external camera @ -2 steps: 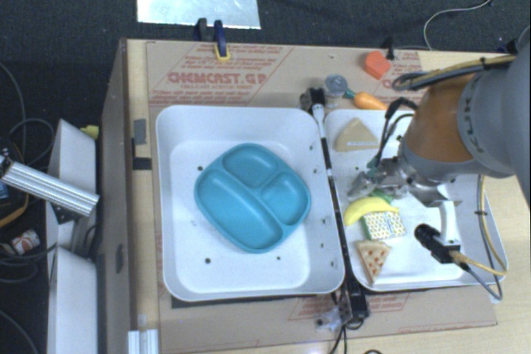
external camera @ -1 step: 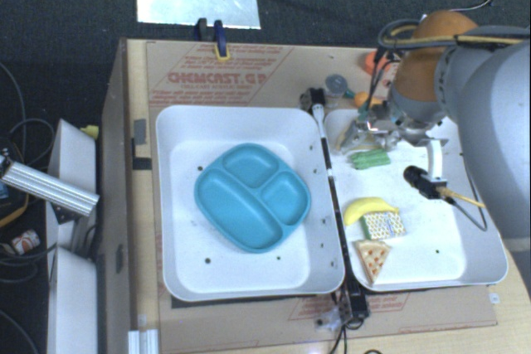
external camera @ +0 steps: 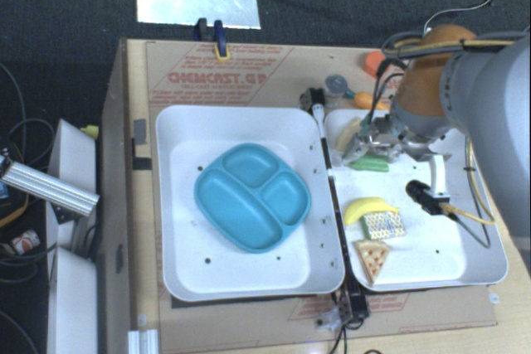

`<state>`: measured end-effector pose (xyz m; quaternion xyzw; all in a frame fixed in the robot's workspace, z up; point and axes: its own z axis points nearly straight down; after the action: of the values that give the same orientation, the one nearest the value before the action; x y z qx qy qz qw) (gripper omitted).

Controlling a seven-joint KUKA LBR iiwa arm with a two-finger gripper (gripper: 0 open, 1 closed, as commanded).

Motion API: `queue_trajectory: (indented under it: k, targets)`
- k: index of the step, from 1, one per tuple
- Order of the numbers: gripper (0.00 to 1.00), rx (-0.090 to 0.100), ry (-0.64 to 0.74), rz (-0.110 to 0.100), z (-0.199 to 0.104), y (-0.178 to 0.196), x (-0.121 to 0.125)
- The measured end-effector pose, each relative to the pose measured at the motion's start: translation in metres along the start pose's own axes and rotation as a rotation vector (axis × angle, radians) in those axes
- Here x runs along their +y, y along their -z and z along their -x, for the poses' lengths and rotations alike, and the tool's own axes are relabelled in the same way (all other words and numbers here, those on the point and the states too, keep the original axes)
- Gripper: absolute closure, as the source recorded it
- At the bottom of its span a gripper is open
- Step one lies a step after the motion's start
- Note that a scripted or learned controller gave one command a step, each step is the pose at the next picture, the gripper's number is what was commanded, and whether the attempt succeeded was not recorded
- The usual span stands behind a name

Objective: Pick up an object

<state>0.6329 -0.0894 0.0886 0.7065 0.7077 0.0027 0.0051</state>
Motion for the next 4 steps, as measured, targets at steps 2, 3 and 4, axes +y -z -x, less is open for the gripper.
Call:
queue_trajectory:
  k: [2, 3, 4]
  targets:
    - [0.0, 0.004, -0.001, -0.01, 0.002, -0.004, 0.004]
    - [0.0, 0.003, 0.003, -0.013, 0.002, 0.006, 0.035]
    - [0.0, 0.003, 0.0, -0.01, 0.009, -0.005, 0.007]
